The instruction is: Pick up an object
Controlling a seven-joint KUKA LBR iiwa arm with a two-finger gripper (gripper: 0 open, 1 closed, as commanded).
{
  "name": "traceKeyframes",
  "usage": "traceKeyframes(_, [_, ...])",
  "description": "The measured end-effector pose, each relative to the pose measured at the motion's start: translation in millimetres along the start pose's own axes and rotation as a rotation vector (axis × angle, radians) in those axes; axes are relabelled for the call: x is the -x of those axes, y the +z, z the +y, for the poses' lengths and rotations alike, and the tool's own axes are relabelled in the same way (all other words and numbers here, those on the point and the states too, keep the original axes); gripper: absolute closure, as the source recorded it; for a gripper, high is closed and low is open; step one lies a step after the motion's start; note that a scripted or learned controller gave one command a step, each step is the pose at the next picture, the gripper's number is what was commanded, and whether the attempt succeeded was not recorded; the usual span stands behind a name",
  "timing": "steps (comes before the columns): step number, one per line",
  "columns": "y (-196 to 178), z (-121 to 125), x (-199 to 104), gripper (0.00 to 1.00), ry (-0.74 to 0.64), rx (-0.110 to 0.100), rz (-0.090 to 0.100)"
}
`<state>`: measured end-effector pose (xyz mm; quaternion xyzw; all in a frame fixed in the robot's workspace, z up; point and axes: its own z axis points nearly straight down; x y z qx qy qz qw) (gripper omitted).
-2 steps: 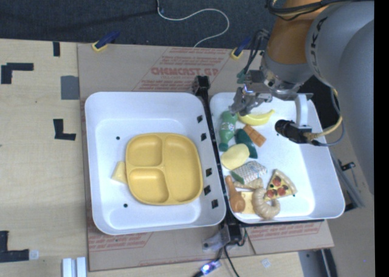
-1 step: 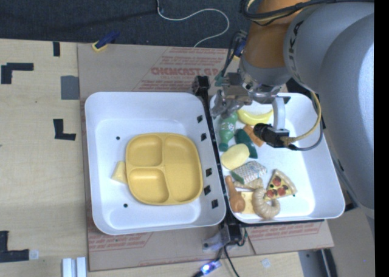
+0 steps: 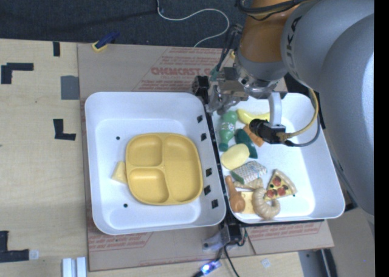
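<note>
At the right bin's (image 3: 304, 209) far-left corner, the gripper (image 3: 226, 101) hovers above a green bottle (image 3: 227, 125) amid heaped toy food, seemingly lining up a pick; its grip state cannot be told.

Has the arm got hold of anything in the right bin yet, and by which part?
Cannot be told. The gripper is low over the back-left corner of the right bin, above a green bottle, with its tip hidden by its own body.
</note>
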<state>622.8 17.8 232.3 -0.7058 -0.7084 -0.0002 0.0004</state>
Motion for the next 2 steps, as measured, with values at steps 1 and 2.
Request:
traceKeyframes(1, [-0.1,0.3,3.0,1.0,0.001,-0.001,0.0])
traceKeyframes(2, [19.0,1.7,4.1,1.0,0.002,-0.004,-0.003])
